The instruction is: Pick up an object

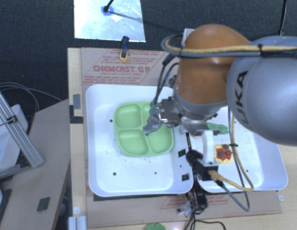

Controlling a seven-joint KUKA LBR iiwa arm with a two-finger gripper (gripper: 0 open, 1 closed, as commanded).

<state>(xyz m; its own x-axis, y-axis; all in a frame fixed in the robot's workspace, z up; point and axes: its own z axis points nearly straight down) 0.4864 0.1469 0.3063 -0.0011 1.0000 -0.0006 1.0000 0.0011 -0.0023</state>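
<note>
A light green divided plate (pixel 134 133) lies flat in the left white bin (pixel 134 178), toward its back right. My gripper (pixel 153 121) hangs over the plate's right half, close to its centre divider; nothing can be seen held in it. In the right bin (pixel 268 169) lies a small yellow piece with red on top (pixel 224 153), and behind it a small green object (pixel 217 127), partly hidden by the arm. The arm's orange and grey bulk covers most of the right bin's back.
Both bins rest on a cardboard sheet (pixel 119 68) with a yellow-and-black clip (pixel 124 49) at its far edge. A shiny foil sheet (pixel 109 12) lies beyond. An aluminium frame (pixel 17 133) stands at the left.
</note>
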